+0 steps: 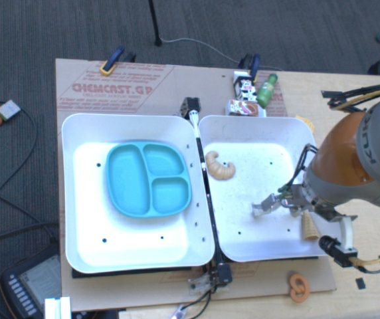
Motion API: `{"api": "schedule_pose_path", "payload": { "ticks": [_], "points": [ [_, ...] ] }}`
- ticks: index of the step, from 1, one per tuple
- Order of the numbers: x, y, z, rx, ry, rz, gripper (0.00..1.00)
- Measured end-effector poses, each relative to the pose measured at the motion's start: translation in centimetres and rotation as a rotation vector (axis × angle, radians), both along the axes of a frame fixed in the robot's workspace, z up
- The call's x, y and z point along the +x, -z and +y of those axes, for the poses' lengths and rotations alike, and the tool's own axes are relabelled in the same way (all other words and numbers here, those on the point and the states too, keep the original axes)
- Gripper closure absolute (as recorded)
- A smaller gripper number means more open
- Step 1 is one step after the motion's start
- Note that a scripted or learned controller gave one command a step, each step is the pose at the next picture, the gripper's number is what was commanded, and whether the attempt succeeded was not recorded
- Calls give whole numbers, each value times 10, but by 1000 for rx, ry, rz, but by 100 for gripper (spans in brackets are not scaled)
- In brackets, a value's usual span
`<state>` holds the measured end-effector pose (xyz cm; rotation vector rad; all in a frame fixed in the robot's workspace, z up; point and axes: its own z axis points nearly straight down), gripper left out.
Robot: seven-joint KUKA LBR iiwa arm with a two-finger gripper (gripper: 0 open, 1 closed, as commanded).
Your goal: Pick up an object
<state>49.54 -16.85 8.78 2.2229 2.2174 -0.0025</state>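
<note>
On the left of the frame sits a white bin (77,198) on the brown worktop (110,92). A blue plate (149,179) with three parts lies flat in the middle of this bin. Above it, at the top edge of the worktop, is a blue and yellow clamp (113,60).

Just to the right is a second white bin (256,138), touching the first one along the middle. In its upper left part lies a small tan croissant (219,167), curled like a moon. It lies well apart from the arm.

Above this bin, at the top of the worktop, a small green bottle (266,90) rests beside a little printed box (244,97).

The grey and orange arm (349,161) comes in from the right of the frame. Its jaws (268,206) are low in the right bin, toward the lower right. One cannot tell if the jaws are spread or pressed together. A tan cone (308,226) lies just beside the arm, near the bin's lower right edge.

An orange ring (299,286) lies on the worktop at the lower right.
</note>
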Motion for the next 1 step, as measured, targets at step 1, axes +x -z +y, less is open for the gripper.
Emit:
{"api": "schedule_pose_path", "payload": {
  "ticks": [1],
  "points": [
    [1,-10,-1,-3,0,-5,100]
  ]
}}
